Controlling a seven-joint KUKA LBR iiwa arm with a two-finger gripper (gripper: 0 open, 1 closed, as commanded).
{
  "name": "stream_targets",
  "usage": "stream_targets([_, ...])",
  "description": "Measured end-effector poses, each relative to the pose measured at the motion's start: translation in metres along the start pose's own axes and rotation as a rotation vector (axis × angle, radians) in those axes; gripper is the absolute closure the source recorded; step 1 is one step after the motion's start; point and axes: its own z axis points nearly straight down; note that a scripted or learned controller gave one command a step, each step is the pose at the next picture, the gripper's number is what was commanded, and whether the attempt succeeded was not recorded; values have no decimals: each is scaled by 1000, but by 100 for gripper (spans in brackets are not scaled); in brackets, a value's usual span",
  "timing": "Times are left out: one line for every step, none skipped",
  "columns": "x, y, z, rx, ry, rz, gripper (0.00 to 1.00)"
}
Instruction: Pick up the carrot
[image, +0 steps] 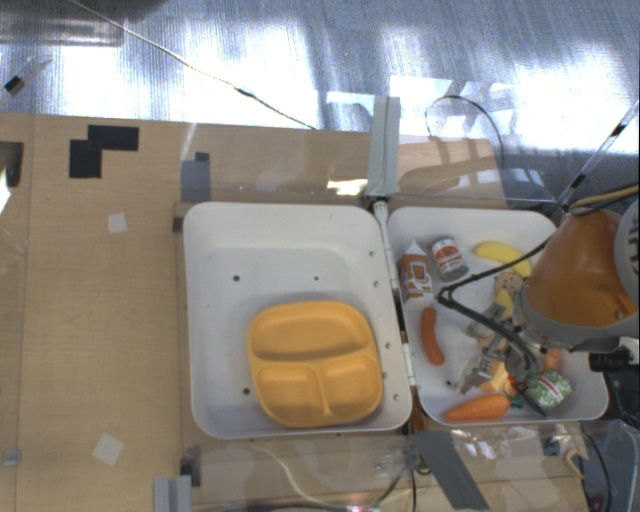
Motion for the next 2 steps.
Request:
stream_targets([0, -6, 1, 2, 6, 165, 0])
stream_targets([0, -7, 1, 2, 8, 310, 0])
